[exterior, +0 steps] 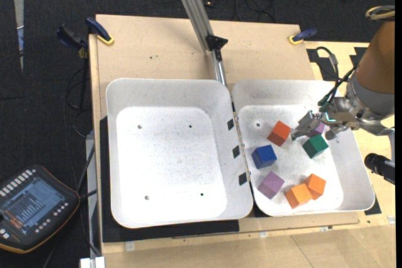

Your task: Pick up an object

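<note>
Several small blocks lie in the right bin (352, 198): a red-orange cube (279, 133), a blue cube (264, 155), a purple cube (271, 184), a green cube (315, 145) and two orange blocks (299, 195) (316, 185) side by side near the front. A pink-purple piece (320, 128) peeks out under the arm's tool. My gripper (312, 128) hangs over the right bin, just above the green cube and right of the red-orange cube. Nothing shows between its fingers.
The left bin (166, 150) sits beside the right one, with a metal pole (191, 0) slanting down to the bins' shared back edge. A teach pendant (31, 204) lies off the bench at the lower left. Clamps (97, 28) (301, 36) hold the board's back corners.
</note>
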Controlling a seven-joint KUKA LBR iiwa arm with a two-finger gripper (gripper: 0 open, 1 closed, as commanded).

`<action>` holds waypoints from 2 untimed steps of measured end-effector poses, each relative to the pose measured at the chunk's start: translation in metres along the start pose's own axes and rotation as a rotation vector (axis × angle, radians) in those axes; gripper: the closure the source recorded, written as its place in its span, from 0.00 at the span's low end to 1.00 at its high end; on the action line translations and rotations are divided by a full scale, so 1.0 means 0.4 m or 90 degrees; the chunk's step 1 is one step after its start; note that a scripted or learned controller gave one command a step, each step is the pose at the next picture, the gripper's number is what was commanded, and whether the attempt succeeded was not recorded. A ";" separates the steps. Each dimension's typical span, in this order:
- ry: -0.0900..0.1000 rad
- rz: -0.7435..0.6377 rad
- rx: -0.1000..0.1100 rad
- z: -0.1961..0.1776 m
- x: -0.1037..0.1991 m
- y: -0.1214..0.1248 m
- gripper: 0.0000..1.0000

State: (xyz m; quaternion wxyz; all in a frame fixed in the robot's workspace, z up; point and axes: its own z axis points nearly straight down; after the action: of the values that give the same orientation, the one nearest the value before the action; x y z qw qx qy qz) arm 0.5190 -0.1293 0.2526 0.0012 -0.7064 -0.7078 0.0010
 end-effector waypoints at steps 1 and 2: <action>0.000 0.001 -0.002 -0.004 0.000 0.001 0.00; 0.000 0.002 0.001 0.114 -0.017 0.011 0.00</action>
State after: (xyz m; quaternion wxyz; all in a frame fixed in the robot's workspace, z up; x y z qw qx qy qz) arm 0.5231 -0.1362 0.2070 0.0017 -0.7077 -0.7065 0.0015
